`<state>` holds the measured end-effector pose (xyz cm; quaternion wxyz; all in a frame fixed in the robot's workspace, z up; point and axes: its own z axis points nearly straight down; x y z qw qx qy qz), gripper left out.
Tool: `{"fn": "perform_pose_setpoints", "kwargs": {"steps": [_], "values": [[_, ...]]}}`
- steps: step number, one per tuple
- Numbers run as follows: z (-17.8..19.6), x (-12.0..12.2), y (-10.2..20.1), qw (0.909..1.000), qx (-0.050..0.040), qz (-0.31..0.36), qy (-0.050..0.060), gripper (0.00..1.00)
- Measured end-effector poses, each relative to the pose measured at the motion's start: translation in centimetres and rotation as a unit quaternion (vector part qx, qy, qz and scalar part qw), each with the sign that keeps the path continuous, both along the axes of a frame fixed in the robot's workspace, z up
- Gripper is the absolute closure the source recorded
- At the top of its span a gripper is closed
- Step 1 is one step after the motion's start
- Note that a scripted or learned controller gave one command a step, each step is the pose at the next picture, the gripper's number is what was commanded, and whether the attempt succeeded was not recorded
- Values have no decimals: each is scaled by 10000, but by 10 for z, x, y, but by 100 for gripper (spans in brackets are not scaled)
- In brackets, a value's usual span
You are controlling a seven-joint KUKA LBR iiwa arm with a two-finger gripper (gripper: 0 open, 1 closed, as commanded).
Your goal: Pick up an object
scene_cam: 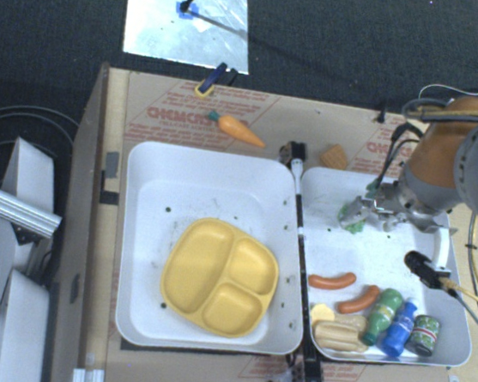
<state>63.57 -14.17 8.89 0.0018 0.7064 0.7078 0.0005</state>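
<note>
Gripper (359, 214) low in right bin (462, 343), fingers closed on green object (352, 224)

Single fixed camera, above bench (231, 111), slanted downward, both bins (224, 171)

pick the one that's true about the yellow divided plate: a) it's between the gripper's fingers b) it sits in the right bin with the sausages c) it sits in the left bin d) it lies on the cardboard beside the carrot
c: the yellow divided plate rests on the floor of the left bin, while the gripper is over the right bin.
</note>
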Motion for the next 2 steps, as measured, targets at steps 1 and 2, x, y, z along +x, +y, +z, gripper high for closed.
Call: {"fn": "perform_pose_setpoints", "kwargs": {"steps": [1,2], "values": [[-5,33,23,10000,10,14,6,0],[7,35,23,10000,4,25,-15,100]]}}
